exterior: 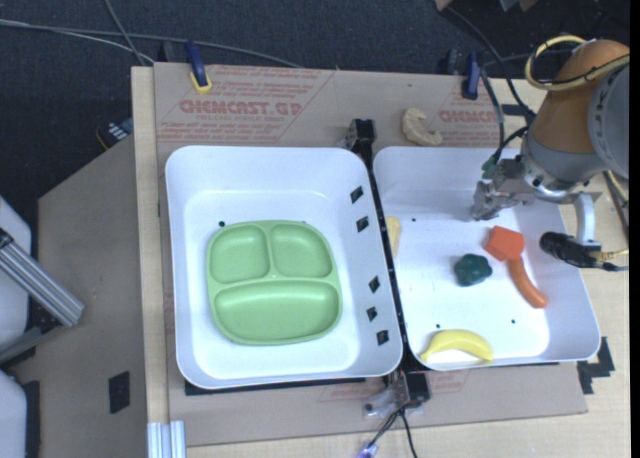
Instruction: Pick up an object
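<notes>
- Objects lie in your right bin [560,346], left to right: yellow banana [458,345] at 6 o'clock, dark green lump [472,269] centrally, orange scraper [514,261] at 3.
- Gripper [492,202] hovers at 12, holding nothing.

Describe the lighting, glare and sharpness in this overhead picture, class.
Camera view: even, soft light; the white bins look bright, nearly washed out; the green tray casts only a faint shadow; the gripper and the banana are slightly soft, the whole frame grainy.
</notes>
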Motion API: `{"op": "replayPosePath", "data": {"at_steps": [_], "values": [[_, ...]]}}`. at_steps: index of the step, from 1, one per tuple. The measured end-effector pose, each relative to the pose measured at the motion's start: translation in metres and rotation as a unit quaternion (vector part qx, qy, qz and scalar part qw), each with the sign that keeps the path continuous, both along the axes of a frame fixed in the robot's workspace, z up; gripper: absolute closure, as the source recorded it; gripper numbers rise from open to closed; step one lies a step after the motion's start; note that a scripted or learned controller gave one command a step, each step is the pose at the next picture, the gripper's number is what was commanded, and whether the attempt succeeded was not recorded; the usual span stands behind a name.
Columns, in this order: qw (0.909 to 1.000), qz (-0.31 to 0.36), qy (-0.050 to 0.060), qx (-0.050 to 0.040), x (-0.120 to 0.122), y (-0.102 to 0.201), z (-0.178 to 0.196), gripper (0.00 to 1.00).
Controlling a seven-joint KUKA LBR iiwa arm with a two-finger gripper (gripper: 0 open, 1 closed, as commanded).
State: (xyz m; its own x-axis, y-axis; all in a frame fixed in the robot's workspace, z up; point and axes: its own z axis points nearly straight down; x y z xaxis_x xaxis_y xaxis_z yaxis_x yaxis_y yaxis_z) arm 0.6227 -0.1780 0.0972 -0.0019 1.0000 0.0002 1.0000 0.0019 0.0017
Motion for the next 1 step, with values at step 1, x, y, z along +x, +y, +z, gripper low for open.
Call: {"op": "replayPosePath", "data": {"at_steps": [1], "values": [[1.0,-0.001,-0.002,-0.0008,-0.0059,-0.0063,0.0504,1.0]]}}
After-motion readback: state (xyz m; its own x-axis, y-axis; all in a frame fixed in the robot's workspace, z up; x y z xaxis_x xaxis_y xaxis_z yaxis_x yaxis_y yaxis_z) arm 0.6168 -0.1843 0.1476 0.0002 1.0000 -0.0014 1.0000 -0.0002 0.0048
